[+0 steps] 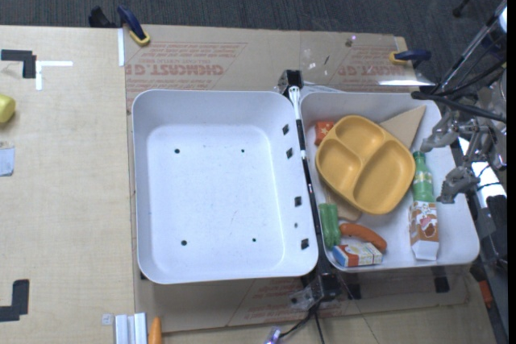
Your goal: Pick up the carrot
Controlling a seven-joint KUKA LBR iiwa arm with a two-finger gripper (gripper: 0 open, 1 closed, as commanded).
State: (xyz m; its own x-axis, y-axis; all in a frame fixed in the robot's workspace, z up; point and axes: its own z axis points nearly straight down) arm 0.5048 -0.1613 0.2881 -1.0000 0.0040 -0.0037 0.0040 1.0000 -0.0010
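The two-finger gripper (451,165) hangs over the right white bin's (463,250) far edge, whether released or clenched I cannot tell. The small orange carrot (364,234) lies left of and below it, wedged beside the yellow divided plastic plate (367,165), so reaching it probably needs a careful approach.

At the right edge of the frame the gripper (448,163) shows as pale grey metal fingers on thin, jointed silver linkages, with dark cables and black struts running behind them.
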